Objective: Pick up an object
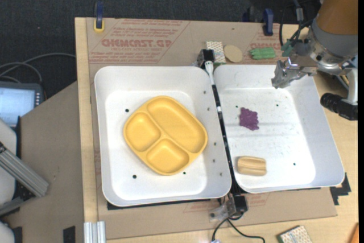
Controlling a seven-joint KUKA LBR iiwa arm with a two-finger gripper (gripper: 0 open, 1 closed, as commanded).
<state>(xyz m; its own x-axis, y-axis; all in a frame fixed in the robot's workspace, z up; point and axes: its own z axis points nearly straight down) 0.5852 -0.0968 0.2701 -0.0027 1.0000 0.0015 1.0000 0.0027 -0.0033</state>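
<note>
In the right bin point(318, 139) lie a purple bunch of grapes point(248, 118) near the middle and a tan bread roll point(251, 165) near the front edge. A yellow divided plate point(165, 134) sits in the left bin point(108, 139). My gripper point(282, 75) hangs over the back right part of the right bin, above and to the right of the grapes, with nothing seen between its fingers.
Behind the bins on the cardboard lie a tan disc point(233, 53) and a green object point(262, 53). Blue clamps point(99, 15) hold the board's back edge. The arm's grey body point(335, 31) fills the upper right.
</note>
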